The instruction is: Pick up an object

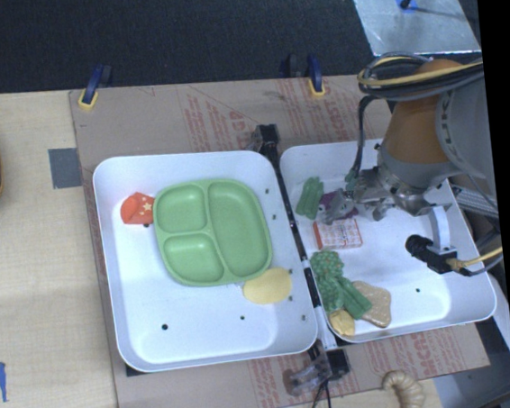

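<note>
jaws point(339, 206) beside green piece point(309, 197)

Two white bins point(123, 285) sit side by side; the left one holds one green divided plate point(212, 230), one red piece point(136, 208) and one yellow piece point(267, 286); the right bin point(447, 305) holds one green strip point(309, 197), one broccoli-like piece point(334, 281), one tan piece point(374, 304) and one red-printed card point(338, 233); three clamps point(93, 85) grip the board.
</note>
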Robot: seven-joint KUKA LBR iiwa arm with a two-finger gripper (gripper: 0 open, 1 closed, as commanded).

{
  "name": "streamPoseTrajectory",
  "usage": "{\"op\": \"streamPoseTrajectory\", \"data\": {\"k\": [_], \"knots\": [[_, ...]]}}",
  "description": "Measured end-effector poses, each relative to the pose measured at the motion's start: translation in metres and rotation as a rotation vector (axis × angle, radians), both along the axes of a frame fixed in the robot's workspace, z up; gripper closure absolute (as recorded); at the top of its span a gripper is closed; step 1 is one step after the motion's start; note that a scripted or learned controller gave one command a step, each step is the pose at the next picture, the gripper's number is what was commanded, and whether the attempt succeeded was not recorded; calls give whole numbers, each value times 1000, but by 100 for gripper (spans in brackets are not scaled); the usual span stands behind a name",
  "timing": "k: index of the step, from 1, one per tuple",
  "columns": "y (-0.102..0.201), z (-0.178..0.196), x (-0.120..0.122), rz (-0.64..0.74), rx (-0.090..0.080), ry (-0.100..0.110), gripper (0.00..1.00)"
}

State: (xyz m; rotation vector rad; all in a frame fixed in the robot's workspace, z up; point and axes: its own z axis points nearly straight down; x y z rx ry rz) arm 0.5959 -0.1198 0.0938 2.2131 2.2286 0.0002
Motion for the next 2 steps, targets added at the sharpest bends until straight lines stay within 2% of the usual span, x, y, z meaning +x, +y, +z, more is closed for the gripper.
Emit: {"op": "streamPoseTrajectory", "data": {"k": [1, 2], "knots": [[19, -1, 60, 3, -5, 16, 0], [18, -1, 59, -2, -4, 14, 0]]}}
